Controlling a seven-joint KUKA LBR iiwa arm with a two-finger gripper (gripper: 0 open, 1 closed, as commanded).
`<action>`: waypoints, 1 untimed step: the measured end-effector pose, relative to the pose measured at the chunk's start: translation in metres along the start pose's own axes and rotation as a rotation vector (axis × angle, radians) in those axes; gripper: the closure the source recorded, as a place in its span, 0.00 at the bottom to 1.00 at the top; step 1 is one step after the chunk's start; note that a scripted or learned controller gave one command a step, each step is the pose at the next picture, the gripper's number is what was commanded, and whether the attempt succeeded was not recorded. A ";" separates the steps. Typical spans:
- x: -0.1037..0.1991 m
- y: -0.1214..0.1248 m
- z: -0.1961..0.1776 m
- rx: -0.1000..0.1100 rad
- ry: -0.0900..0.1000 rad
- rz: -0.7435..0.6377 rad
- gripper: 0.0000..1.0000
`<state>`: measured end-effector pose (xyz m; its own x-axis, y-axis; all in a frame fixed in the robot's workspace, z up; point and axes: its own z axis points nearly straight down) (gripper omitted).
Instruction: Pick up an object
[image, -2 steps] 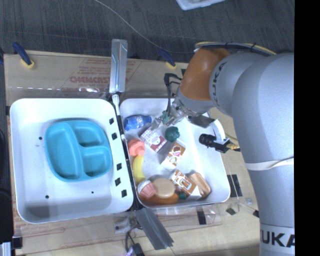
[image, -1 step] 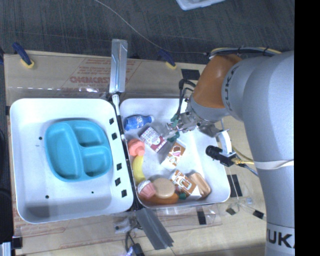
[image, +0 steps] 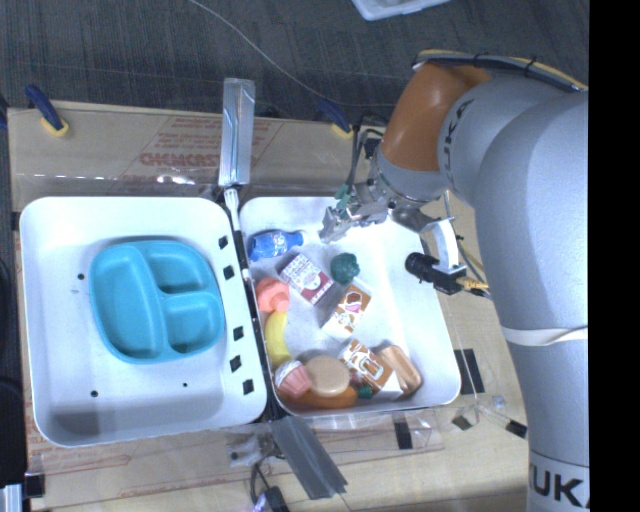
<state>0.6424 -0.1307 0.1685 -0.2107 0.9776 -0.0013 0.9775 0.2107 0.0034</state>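
White right bin (image: 432, 330) | tool (image: 338, 222) above far edge; state unreadable | bare floor beside green ball (image: 345, 267)

Big smooth grey arm (image: 530, 230) here, orange band (image: 420, 120) above the wrist, black KUKA lettering down low, thin cables over the top, metallic hand (image: 345, 215).

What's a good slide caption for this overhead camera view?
Claw hovers over toy-filled right bin; blue tray fills left bin.
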 end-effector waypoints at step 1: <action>0.000 -0.001 0.002 0.004 0.001 0.001 0.00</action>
<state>0.6411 -0.1313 0.1662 -0.2095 0.9778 -0.0001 0.9778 0.2095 -0.0009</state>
